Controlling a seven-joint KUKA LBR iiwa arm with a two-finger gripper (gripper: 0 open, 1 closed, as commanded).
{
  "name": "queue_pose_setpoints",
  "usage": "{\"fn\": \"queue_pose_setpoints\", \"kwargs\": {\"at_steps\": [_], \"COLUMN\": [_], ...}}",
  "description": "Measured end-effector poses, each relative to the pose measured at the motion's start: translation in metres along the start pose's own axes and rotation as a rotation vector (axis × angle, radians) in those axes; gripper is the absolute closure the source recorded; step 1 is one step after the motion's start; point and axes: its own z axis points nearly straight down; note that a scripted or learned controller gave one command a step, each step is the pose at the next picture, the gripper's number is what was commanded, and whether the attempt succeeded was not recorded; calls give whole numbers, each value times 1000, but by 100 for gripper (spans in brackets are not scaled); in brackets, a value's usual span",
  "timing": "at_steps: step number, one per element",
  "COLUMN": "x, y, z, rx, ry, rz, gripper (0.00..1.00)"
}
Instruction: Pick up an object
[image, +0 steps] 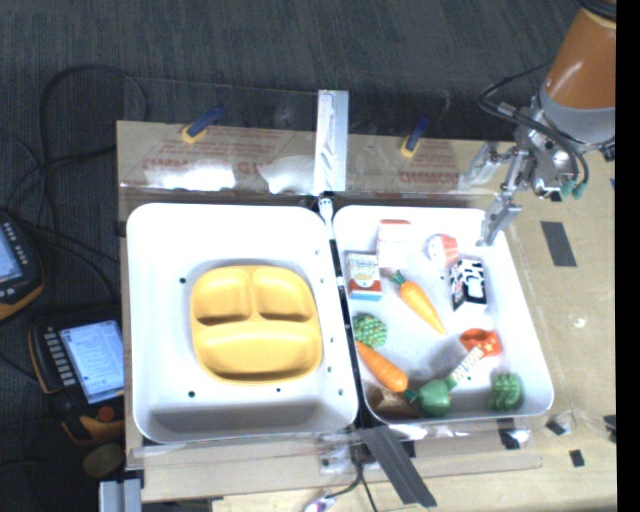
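1. The two-finger gripper (492, 228) is seen at the upper right of the frame, its tips hanging over the upper right rim of the right-hand shallow white bin (532, 330). Whether the jaws are apart or together cannot be told; nothing is seen between them.

2. No object is yet lifted. Candidates lie in the right-hand bin: a black-and-white patterned carton (468, 282) just below the gripper, a small red-and-white round object (441, 246) to its left, an orange plastic carrot (421, 303) near the bin's centre, a second orange carrot (381, 367) at lower left, a small white juice box with green and blue print (363, 275), a white box with a red top (394, 238), a green bumpy berry-like toy (369, 328), a green plastic pepper (435, 396), and a green broccoli-like toy (506, 391) at lower right.

3. The left-hand white bin (160, 330) holds a yellow divided plastic tray (256, 322).

4. Judged: the patterned carton is the nearest target and is the most free of neighbours.

5. Advised: the descent is to be made clear of the bin wall, the jaws spread across the carton's narrow width, and closure made only once both tips are below its top edge.

6. Risk: the round object nearby may be nudged.
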Motion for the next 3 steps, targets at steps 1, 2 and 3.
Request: {"fn": "queue_pose_setpoints", "kwargs": {"at_steps": [1,2,3], "x": [-4,70,77], "y": [10,43,75], "z": [109,188,187], "rx": [-1,2,3], "ry": [2,-6,-11], "rz": [83,116,78], "gripper": [0,0,0]}}
